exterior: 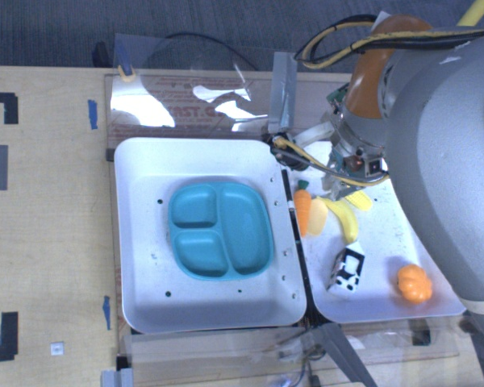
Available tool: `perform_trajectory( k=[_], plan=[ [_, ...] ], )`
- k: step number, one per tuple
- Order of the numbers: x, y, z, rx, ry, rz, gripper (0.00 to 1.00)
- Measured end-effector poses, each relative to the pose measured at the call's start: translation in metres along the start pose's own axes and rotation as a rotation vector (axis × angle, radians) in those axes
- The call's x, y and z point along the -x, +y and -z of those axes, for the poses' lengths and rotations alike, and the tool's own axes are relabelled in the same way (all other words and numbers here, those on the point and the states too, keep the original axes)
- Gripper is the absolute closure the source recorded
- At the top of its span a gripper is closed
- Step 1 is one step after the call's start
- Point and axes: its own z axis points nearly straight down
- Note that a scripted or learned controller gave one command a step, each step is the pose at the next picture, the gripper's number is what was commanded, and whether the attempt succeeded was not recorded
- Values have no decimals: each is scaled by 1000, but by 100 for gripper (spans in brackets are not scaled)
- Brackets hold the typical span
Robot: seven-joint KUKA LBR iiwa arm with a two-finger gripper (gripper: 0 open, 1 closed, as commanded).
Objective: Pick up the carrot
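smooth tapered carrot [303, 213], gripper [339, 185] just above, curved banana [344, 216] adj.

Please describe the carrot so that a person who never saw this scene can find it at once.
Look in the right bin, at its left wall. The carrot lies there, beside a yellow banana. It is the orange, tapered piece; the other orange thing is round and lies further right.
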Motion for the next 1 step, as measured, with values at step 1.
perform_trajectory(
  k=[1],
  plan=[
    [1, -28, 6, 2, 6, 144, 100]
  ],
)
